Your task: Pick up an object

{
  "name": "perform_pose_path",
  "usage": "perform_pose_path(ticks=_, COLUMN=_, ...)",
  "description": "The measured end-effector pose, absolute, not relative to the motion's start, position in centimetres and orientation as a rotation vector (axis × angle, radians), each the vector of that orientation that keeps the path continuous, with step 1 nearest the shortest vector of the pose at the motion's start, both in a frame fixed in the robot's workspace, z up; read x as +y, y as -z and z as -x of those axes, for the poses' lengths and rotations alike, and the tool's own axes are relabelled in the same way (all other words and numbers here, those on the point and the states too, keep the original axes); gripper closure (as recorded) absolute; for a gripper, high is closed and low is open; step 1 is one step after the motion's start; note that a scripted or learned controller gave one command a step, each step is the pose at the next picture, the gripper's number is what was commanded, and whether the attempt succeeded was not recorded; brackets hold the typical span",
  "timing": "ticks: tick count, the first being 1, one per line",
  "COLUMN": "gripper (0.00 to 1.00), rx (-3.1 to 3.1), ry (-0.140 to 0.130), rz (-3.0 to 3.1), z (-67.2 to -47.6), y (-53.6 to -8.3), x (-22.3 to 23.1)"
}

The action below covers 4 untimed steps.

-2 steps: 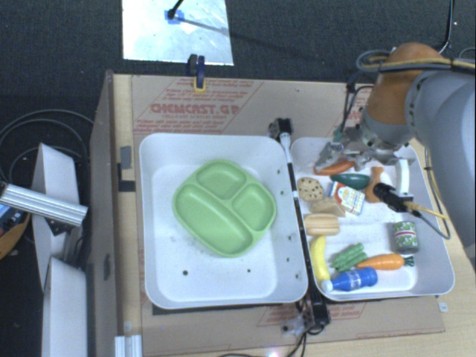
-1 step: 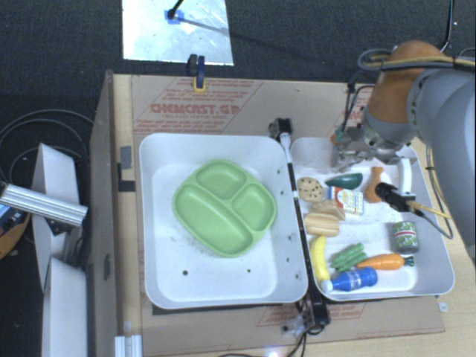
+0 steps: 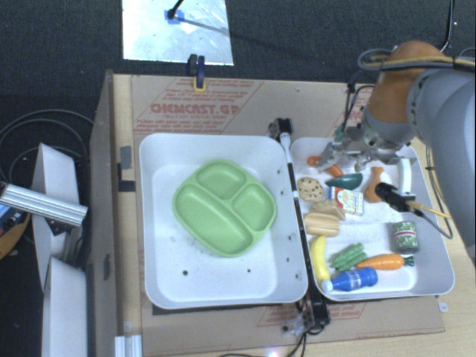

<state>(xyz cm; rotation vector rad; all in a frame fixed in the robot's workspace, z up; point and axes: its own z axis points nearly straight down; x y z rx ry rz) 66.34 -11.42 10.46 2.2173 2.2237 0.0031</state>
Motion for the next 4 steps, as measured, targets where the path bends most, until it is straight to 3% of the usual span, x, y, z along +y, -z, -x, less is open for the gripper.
perform_pose_path(ticks=1, gripper=0.00, rx=2.236, ry=0.025, rz=-2.224, z=-66.4, y=-8.1, x=-9.0)
perform_pose_path(ticks=2, gripper=0.00, rx=2.222, ry=0.002, rz=-2.223, z=-61.6, y=-8.4, x=-9.4)
perform_pose_path(ticks=3, gripper=0.00, rx=2.221, ry=0.001, rz=-2.223, z=-56.8, y=-8.4, x=-10.3)
perform_pose_path(ticks=4, gripper=0.00, rx=2.222, ry=-0.007, rz=-2.210, z=-63.7, y=-8.6, x=-12.0)
